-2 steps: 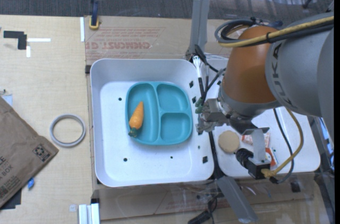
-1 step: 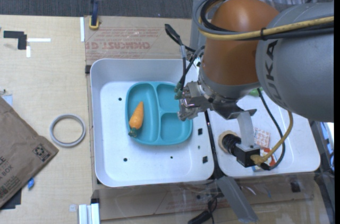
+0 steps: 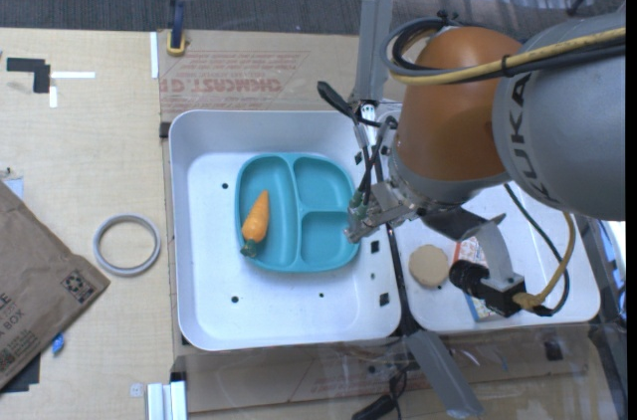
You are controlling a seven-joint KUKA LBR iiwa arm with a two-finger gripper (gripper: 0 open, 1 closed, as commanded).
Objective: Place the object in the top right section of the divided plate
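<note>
My tool (image 3: 360,221) hangs at the divided plate (image 3: 299,254)'s right rim, its opening impossible to judge, while the carrot (image 3: 256,215) lies in the plate's large left section, likely misplaced.

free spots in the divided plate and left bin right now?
Divided plate: both right sections bare; carrot fills the long left one. Left bin has bare floor below and left of the plate. Crowded at the plate's right edge, where the hand hangs.
</note>
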